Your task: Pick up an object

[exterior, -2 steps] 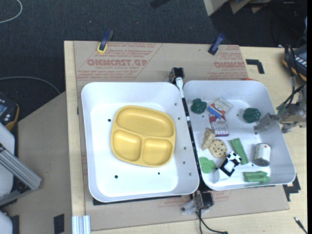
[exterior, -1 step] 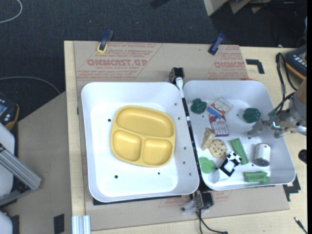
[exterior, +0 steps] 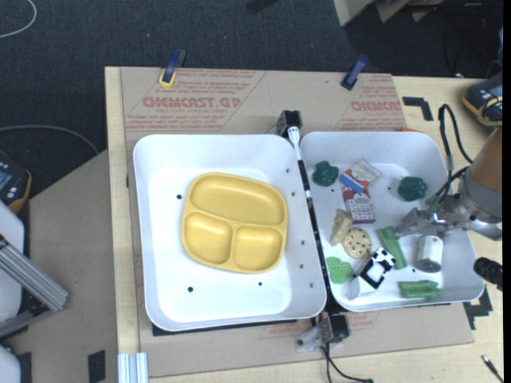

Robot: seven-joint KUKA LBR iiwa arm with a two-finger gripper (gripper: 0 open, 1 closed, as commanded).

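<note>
My gripper [exterior: 431, 220] hangs low over the right part of the right bin [exterior: 447, 162], reaching in from the right. Just under and in front of it lies a white cup-like object [exterior: 429, 253]. A green stick [exterior: 391, 246] lies to its left and a dark green round piece [exterior: 412, 187] sits behind it. Nothing shows held in the gripper. Further left lie a speckled cookie [exterior: 356, 242], a tan piece [exterior: 342, 226], a small printed card [exterior: 362, 209] and a red, white and blue packet [exterior: 358, 176].
The left bin [exterior: 160, 294] holds a yellow divided plate [exterior: 235, 220]. The right bin also holds a green round toy [exterior: 325, 172], a black and white object [exterior: 378, 268], a green leaf [exterior: 339, 271] and a green block [exterior: 419, 290] near the front wall.
</note>
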